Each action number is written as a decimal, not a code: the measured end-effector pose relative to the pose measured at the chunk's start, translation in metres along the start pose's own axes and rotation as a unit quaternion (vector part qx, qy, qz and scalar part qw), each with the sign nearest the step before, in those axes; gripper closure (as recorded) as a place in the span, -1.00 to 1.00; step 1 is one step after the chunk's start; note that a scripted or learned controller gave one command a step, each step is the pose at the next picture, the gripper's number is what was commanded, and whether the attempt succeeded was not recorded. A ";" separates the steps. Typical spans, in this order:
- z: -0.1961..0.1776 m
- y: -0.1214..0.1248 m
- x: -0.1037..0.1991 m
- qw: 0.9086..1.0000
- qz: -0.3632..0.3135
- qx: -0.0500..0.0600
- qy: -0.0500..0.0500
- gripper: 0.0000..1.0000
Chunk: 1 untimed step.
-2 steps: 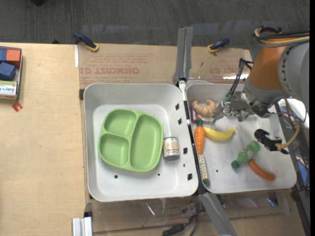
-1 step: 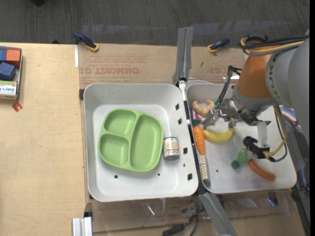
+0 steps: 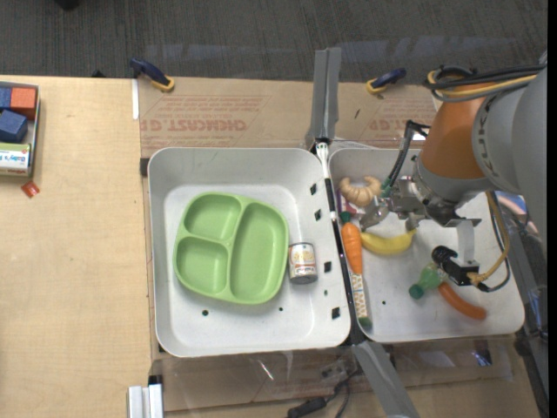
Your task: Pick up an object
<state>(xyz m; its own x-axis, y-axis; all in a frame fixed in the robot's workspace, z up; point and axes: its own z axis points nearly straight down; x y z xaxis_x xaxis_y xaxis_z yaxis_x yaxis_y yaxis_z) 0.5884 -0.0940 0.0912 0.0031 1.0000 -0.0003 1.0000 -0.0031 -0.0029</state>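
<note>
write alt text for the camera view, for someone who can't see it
A grey arm's gripper hovers over a banana and carrot in the right bin. The left bin holds a green divided plate and a small can.

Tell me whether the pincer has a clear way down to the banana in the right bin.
Probably yes. The pincer hangs right above the banana, whose top is bare; the carrot lies beside it to the left, apart enough.

Lime-green divided plate (image 3: 231, 248) in the white left bin (image 3: 165, 233), silver can (image 3: 302, 261) with a yellow label, then orange carrot (image 3: 352, 245), yellow banana (image 3: 388, 242) and an orange-banded grey arm (image 3: 470, 142) over the white right bin (image 3: 496, 320).
</note>
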 end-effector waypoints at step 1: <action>0.000 0.041 -0.001 1.000 -0.002 0.000 0.000 -1.00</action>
<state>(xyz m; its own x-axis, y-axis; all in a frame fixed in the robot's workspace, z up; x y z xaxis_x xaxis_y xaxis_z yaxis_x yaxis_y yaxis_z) 0.6291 -0.0949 0.0910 -0.0010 1.0000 -0.0012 1.0000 0.0010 -0.0019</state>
